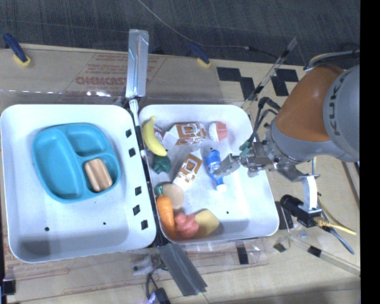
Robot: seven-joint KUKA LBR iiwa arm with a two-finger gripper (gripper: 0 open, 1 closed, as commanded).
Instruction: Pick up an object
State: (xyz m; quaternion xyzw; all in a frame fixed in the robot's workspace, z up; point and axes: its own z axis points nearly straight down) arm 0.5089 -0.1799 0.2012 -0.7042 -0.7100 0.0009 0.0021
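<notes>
While the grey arm (316, 116) with its orange band is reaching in from the right, its claw (231, 164) is hanging low over the right-hand white bin (256, 217), just beside a small blue bottle-like object (213, 163) that is lying on the bin floor. Whether the claw's fingers are apart or together is something I cannot tell from here, and nothing is visibly sitting between them. That right bin is holding a jumble of toy food: a yellow banana (153, 138) is lying along the left wall, a dark green piece (161, 164) is sitting just below it, and two brown-and-white cartons, one (189, 132) near the back wall and another (187, 170) tilted in the middle, are lying close together. A small red and white item (218, 130) is resting beside the upper carton. Toward the front left corner, a pale round piece (172, 192), an orange carrot (165, 213), a pink lump (186, 225) and a yellowish piece (206, 219) are crowding against one another. In the left bin (25, 233), a blue divided plate (66, 160) is sitting with a tan bread-like roll (98, 174) lying in its lower right compartment. Both bins are standing side by side on the worktop (342, 284), touching along the middle.
</notes>
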